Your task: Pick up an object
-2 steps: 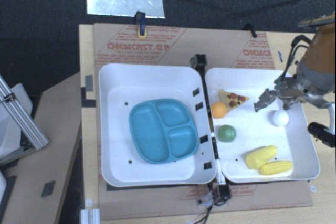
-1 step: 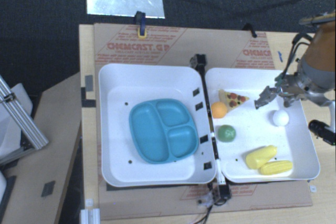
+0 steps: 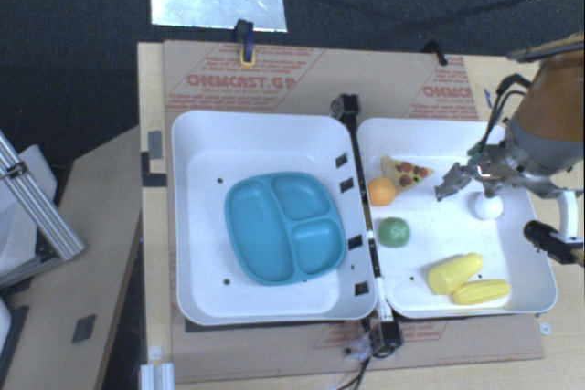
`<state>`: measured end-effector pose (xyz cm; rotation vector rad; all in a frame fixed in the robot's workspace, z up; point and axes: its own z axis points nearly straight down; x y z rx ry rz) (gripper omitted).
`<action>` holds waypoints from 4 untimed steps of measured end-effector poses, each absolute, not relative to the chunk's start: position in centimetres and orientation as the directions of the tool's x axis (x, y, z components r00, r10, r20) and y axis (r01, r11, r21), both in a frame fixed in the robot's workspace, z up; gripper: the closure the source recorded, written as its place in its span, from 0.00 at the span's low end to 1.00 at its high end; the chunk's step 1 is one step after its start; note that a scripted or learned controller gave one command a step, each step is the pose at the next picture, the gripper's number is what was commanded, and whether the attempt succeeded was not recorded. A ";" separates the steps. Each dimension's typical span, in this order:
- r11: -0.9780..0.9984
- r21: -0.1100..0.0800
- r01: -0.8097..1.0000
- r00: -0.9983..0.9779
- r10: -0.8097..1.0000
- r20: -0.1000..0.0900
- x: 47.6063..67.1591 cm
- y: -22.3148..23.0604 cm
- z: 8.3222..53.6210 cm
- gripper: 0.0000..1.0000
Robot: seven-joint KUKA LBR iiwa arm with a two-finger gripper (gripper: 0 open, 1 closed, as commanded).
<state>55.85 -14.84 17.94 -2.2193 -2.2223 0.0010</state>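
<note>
white ball (image 3: 487,206) in the right bin (image 3: 535,288), near its far right side | gripper (image 3: 471,177) just up-left of the ball, almost over it, fingers spread apart, nothing between them | pizza slice (image 3: 405,170), orange (image 3: 382,191), green ball (image 3: 394,231) lie further left | blue tray (image 3: 283,226) in left bin (image 3: 196,288)

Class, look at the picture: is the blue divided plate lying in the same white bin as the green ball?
No, the blue divided plate lies in the left white bin; the green ball sits in the right white bin.
</note>
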 end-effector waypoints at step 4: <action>0.003 0.005 1.000 -0.003 1.000 -0.001 56.5 -14.7 14.0 1.00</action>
